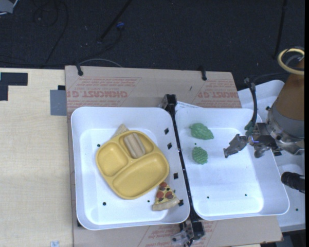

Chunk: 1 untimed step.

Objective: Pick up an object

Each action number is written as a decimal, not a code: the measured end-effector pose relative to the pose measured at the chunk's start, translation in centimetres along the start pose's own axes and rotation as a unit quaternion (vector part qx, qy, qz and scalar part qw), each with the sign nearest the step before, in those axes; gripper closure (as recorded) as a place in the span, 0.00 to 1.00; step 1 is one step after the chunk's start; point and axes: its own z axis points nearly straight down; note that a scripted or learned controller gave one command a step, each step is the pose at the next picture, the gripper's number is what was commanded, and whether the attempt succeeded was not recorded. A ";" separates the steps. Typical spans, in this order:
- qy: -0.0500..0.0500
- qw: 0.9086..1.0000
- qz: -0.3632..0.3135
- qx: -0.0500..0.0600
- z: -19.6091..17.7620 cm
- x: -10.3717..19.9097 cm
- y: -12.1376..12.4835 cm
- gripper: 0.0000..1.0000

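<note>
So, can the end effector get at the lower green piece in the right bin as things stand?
Probably yes. The end effector is over the right bin, and nothing lies between it and the lower green piece.

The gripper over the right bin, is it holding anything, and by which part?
Nothing is held: the gripper hangs with no object between its fingers, apart from the two green leafy pieces.

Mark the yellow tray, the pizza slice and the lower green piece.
yellow tray (139, 176): camera view, floor of its large compartment.
pizza slice (165, 198): camera view, middle of the topping.
lower green piece (199, 155): camera view, its centre.
</note>
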 end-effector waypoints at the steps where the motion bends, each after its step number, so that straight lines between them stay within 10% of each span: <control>1: -0.001 1.000 -0.001 -0.004 -0.4 0.0 0.2 0.00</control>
